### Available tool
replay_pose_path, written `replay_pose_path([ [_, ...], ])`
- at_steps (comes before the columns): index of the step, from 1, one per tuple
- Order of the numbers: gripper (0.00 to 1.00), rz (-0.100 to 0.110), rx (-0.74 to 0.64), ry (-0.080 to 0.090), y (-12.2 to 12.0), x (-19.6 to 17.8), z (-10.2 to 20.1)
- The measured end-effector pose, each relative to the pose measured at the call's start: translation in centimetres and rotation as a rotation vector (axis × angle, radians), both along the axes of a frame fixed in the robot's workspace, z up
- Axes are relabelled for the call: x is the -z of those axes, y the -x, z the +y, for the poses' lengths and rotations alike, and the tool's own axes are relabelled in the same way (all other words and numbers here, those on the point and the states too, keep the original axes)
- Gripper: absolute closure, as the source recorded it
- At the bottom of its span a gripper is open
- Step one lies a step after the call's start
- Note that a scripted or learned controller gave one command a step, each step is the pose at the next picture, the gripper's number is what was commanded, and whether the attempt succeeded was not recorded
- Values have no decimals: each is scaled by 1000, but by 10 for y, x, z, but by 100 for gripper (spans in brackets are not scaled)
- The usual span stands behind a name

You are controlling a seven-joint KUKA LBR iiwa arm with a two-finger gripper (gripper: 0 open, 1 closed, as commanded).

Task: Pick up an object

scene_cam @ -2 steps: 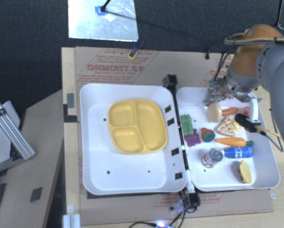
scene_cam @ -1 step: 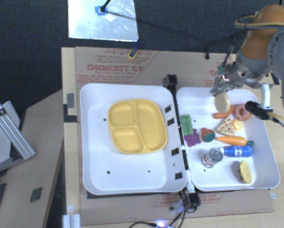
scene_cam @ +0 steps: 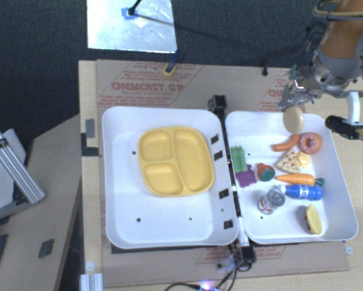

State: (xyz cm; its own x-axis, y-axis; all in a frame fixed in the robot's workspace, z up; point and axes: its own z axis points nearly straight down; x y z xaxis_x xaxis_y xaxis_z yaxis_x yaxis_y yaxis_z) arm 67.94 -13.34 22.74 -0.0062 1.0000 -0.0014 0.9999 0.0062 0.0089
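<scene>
The gripper (scene_cam: 295, 99) hangs over the far edge of the right bin (scene_cam: 342, 223), and a pale egg (scene_cam: 294, 120) sits directly under it, touching or nearly touching its tip. Whether the jaws are apart or clamped on the egg cannot be told at this size, so the pick cannot be called done; the egg looks raised or just at the bin's far wall, which suggests a grasp under way rather than finished.

The other things lie nearer in the same bin: a sausage (scene_cam: 285, 143) touching a donut (scene_cam: 309, 142), a pizza slice (scene_cam: 292, 161), a carrot (scene_cam: 297, 178), a blue bottle (scene_cam: 303, 192), a can (scene_cam: 268, 202), a green block (scene_cam: 237, 157) and purple grapes (scene_cam: 246, 176). The sausage and donut sit just beside the egg and could be nudged. The left bin (scene_cam: 118, 162) holds a yellow tray (scene_cam: 174, 160), well apart.
</scene>
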Motion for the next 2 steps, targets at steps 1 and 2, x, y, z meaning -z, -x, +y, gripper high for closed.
replay_pose_path([
  [1,100,8,-2,-2,36,-10,38],
  [2,100,11,0,-2,82,-4,63],
])
